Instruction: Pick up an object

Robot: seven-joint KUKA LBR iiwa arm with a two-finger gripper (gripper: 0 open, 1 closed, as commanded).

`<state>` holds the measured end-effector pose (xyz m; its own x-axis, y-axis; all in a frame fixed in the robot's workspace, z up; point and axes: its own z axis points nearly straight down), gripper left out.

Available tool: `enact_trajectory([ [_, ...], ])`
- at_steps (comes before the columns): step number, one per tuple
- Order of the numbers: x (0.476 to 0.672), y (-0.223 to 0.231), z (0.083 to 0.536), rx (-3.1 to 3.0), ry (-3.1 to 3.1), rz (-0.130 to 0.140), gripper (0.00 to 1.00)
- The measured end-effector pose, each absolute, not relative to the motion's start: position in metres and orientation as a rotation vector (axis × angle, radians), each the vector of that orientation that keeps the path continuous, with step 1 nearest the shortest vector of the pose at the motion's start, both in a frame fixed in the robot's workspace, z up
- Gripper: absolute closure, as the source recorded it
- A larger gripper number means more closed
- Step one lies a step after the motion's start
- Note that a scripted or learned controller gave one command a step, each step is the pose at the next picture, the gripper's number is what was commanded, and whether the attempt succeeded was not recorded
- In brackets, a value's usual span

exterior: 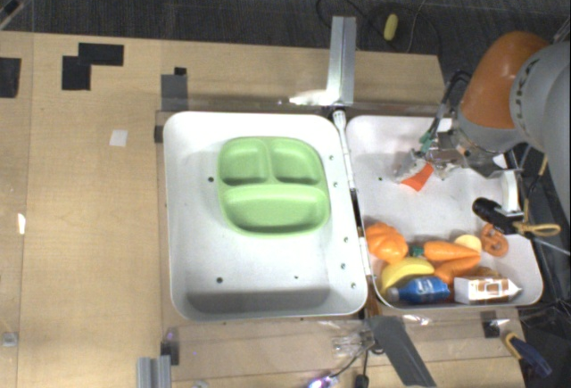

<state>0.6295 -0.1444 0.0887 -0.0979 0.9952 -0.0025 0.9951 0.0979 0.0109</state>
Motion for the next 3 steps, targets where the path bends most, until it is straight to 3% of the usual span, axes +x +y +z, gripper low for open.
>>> enact_trajectory([
  [1, 0.632, -0.143, 0.101, 2.098, 2.321, 0.018, 1.0],
  [2, 0.67, -0.167, 0.087, 2.169, 2.268, 0.002, 1.0],
  [3, 0.671, -0.069, 0.233, 1.926, 2.473, 0.009, 1.0],
])
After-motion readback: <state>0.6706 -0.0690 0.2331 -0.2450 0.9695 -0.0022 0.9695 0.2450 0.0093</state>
